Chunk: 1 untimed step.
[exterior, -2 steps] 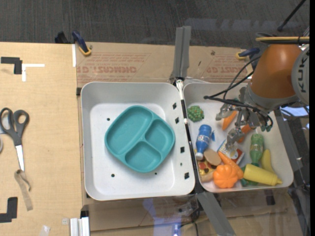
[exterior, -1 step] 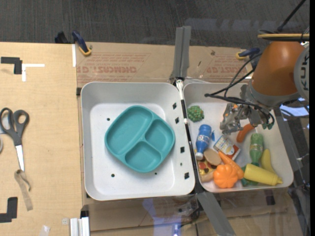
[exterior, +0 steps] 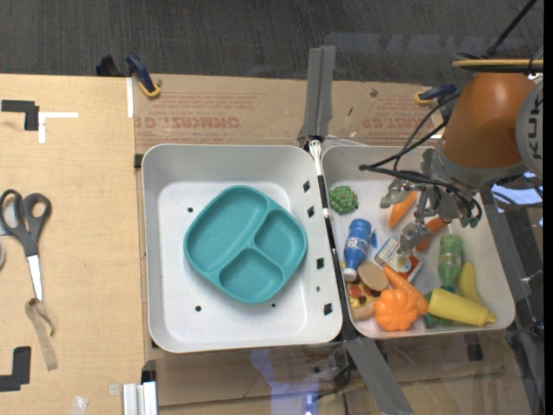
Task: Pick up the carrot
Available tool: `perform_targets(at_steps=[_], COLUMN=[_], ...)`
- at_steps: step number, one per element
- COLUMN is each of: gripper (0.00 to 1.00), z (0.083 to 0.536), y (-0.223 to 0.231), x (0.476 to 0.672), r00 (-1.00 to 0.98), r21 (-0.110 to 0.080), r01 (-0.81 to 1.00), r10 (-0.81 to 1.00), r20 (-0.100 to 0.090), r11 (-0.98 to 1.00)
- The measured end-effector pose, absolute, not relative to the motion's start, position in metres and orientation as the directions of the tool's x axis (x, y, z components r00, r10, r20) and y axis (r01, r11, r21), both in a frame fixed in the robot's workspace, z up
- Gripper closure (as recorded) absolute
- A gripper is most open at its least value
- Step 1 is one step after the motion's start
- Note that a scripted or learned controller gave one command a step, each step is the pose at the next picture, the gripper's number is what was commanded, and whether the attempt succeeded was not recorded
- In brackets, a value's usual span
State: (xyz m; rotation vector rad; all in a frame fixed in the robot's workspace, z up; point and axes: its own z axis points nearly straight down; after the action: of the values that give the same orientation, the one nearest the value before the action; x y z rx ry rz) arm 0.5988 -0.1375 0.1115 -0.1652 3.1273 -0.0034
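Note:
The carrot [exterior: 400,207] is a short orange wedge in the upper middle of the right bin [exterior: 371,158]. It lies tilted, with its thin end pointing down-left. My gripper [exterior: 423,219] hangs just to its right, under the orange wrist band, reaching down into the bin. The carrot sits right against the gripper's left side. A second small orange piece [exterior: 435,225] shows on the gripper's right side, and I cannot tell what it is. The wrist hardware hides whether anything is clamped.
The right bin also holds a green knobbly ball [exterior: 343,199], blue bottle [exterior: 357,240], orange pumpkin [exterior: 399,309], yellow bottle [exterior: 458,307], banana [exterior: 468,279] and green bottle [exterior: 449,258]. A teal divided plate [exterior: 246,243] lies in the left bin. Scissors [exterior: 26,223] lie far left.

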Motion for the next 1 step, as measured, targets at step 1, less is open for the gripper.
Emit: perform_targets(at_steps=[1], gripper=[0.00], z=[0.0979], y=[-0.1382], x=[0.6190], r00=[-0.996], r21=[-0.002], r01=[-0.087], r10=[-0.087], r20=[-0.009], r11=[0.996])
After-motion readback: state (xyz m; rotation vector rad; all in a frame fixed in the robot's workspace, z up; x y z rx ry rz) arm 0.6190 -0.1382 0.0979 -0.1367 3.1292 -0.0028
